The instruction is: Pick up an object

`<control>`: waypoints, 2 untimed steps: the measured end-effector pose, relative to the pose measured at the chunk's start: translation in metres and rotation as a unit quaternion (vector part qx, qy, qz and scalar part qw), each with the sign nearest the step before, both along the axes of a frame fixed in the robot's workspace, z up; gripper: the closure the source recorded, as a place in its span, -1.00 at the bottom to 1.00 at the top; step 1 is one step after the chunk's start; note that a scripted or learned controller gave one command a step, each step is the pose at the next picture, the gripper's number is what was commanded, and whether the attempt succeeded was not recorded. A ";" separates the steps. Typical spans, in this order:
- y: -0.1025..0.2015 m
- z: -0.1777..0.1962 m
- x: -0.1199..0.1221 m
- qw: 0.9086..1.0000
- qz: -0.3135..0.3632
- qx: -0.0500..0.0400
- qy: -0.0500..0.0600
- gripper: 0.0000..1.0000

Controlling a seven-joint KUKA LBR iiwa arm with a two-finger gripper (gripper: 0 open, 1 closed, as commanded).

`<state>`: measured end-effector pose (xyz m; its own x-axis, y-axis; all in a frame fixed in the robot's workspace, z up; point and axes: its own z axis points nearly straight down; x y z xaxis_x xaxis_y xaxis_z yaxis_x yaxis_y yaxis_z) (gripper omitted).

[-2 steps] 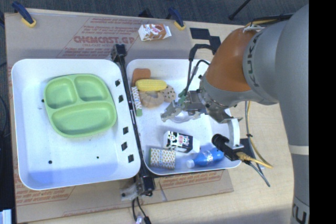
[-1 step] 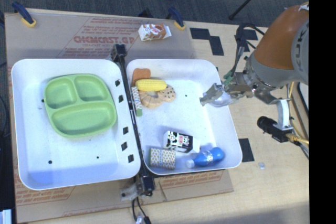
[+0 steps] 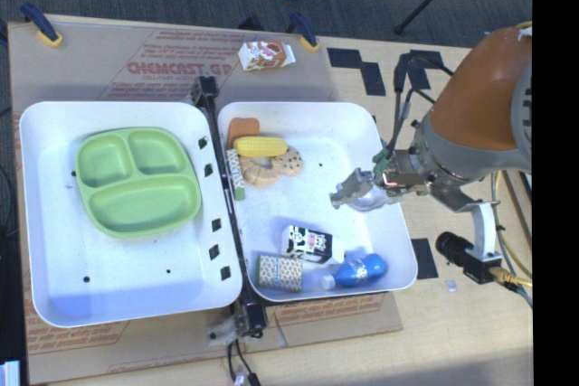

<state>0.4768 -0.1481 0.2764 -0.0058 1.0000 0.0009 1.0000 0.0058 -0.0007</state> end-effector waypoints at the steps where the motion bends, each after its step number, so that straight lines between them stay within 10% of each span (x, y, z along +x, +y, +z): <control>1: -0.057 -0.088 -0.001 1.000 -0.001 -0.001 0.001 1.00; 2: -0.057 -0.077 0.001 1.000 0.002 -0.001 0.000 1.00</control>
